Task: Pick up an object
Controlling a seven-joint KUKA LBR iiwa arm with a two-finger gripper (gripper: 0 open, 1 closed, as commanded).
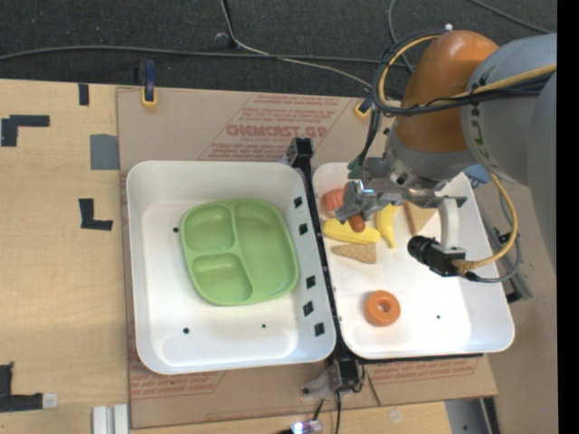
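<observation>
My gripper [360, 202] is low over the upper left part of the right bin [479, 328], right on top of a cluster of small items. The cluster holds a red-orange piece [333, 199], a yellow banana-like piece [346, 232], another yellow piece [388, 225], a tan wedge [355, 253] and a tan slice [422, 216]. A reddish-brown item [355, 217] sits directly beneath the gripper, partly hidden by it. An orange ring-shaped donut [383, 307] lies alone nearer the bin's front.
A green divided plate [239, 250] lies in the left bin [154, 333]. The arm's orange band and grey body cover the right bin's far right corner. A black cable connector [432, 253] hangs over the right bin.
</observation>
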